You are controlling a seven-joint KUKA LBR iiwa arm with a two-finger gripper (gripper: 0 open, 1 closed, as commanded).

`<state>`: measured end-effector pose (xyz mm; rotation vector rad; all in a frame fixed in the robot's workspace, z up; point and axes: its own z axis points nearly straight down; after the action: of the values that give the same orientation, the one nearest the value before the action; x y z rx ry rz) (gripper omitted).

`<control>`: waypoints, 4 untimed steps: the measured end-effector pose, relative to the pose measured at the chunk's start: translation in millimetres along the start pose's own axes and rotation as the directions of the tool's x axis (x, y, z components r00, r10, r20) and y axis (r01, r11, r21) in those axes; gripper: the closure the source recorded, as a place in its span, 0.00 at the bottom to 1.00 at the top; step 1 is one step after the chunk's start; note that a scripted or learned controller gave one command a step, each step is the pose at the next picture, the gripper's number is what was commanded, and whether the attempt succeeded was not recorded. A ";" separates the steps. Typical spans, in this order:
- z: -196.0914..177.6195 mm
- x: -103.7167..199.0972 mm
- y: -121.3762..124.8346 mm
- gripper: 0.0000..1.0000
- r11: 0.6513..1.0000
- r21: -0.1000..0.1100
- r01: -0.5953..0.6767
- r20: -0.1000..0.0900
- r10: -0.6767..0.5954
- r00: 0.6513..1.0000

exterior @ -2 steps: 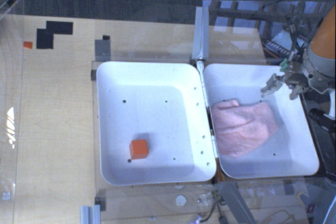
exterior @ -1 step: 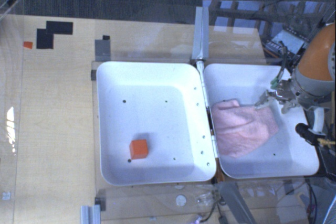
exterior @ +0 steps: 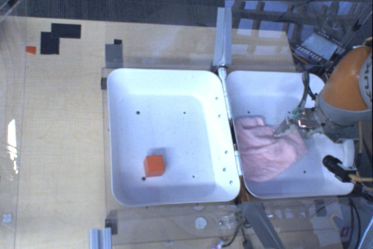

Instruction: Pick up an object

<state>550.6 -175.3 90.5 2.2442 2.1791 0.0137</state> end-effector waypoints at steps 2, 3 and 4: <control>0.4 -28.9 10.2 0.00 0.999 0.003 0.051 -0.002 -0.051 0.999; -0.1 -29.3 -0.4 0.00 0.997 -0.001 0.078 0.000 -0.078 0.997; -0.1 -29.3 20.8 0.00 0.922 0.002 0.386 -0.001 -0.386 0.922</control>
<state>570.5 -205.2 91.0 1.7710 2.5786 0.0082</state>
